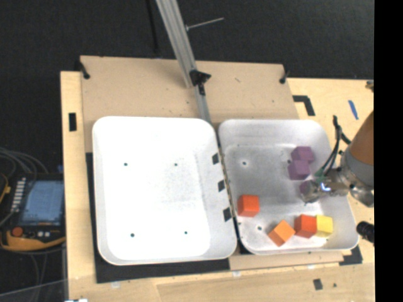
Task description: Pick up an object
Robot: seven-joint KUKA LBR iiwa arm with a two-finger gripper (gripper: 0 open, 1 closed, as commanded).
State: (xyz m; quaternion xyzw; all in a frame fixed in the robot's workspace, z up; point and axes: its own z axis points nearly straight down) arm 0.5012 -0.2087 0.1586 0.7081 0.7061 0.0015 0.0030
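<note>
Purple block (301, 162) sits in the upper right part of the right bin (264, 137), just up and left of my gripper (313, 191), which hangs low over that bin's right side; whether my jaws are apart or together I cannot tell. Along the near edge of the same bin lie an orange cube (249, 205), an orange block (282, 232), a red cube (305, 225) and a yellow cube (324, 224), the red and yellow touching. The left bin (157, 187) lies beside it.

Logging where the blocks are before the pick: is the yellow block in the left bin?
No, the yellow block lies in the right bin, near its front right corner beside a red block.
</note>
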